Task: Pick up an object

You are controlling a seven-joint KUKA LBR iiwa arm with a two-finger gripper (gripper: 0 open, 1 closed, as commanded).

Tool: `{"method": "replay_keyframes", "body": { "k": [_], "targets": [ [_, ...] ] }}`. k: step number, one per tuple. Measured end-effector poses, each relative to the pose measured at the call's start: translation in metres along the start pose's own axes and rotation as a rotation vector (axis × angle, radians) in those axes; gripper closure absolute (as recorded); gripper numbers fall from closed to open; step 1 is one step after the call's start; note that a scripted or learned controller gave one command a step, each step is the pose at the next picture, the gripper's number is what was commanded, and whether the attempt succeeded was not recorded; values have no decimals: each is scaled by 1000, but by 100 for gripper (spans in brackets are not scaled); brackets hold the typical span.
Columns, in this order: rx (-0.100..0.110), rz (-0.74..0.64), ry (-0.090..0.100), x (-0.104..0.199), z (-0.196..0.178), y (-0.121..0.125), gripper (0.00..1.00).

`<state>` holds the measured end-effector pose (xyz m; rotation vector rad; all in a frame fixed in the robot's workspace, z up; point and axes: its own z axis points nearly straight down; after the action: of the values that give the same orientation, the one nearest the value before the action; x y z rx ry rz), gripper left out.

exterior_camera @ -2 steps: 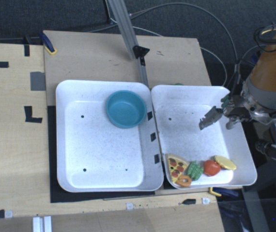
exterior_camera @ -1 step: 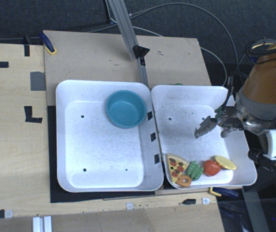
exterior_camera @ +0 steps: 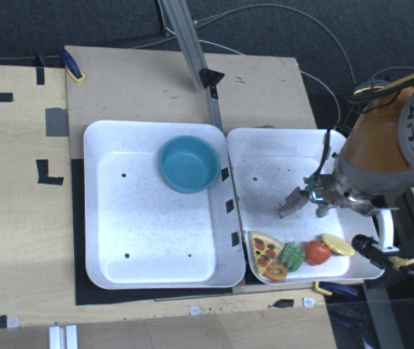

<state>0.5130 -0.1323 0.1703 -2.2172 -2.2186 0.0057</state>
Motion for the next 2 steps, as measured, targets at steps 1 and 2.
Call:
{"method": "replay_keyframes", "body": {
  "k": [1,2],
  "targets": [
    [0,0,0,8,56,-7,0],
    [-5,0,-1,8,44,-6,100]
  ]
}}
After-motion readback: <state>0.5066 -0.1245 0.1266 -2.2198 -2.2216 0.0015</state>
